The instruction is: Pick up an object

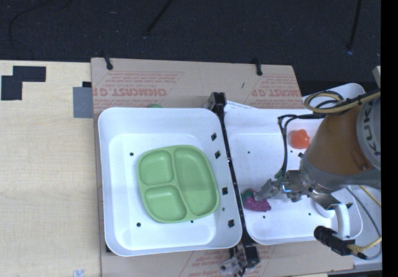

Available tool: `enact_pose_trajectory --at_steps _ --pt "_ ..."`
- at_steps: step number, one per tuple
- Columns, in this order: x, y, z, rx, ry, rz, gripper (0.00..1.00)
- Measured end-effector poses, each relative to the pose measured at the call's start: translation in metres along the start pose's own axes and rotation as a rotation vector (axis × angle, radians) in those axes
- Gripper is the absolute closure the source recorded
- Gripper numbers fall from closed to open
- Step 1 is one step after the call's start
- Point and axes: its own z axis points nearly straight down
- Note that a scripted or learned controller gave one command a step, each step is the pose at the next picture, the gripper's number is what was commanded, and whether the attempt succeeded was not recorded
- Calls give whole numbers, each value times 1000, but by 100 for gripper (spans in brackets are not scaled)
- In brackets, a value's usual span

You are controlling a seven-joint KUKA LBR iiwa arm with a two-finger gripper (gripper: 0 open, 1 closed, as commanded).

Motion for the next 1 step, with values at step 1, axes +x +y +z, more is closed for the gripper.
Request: enact_pose_trajectory --at_steps 1 --pt "-3 5 9 -19 -5 2 0"
